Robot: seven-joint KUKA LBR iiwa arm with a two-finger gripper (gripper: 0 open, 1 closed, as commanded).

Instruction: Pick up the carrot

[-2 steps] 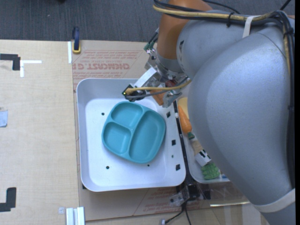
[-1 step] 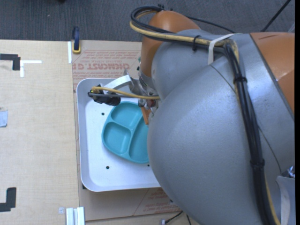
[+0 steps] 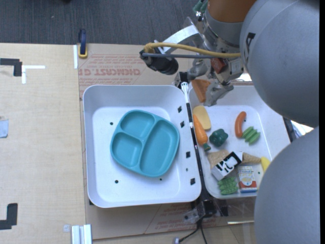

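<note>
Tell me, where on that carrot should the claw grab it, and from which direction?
Probably at the carrot's middle, coming straight down from above. It lies flat and slanted along the right bin's left wall, so the fingers should close across its narrow width. The wall on one side and the yellow piece at its upper end crowd it, so the middle looks freest.

The carrot (image 3: 201, 133) is lying hard against the right bin's left wall (image 3: 193, 136), blocking approach from nine o'clock. A yellow piece (image 3: 202, 118) is touching it at twelve o'clock, a green pepper (image 3: 219, 137) is crowding three o'clock, and open floor is showing between.
</note>
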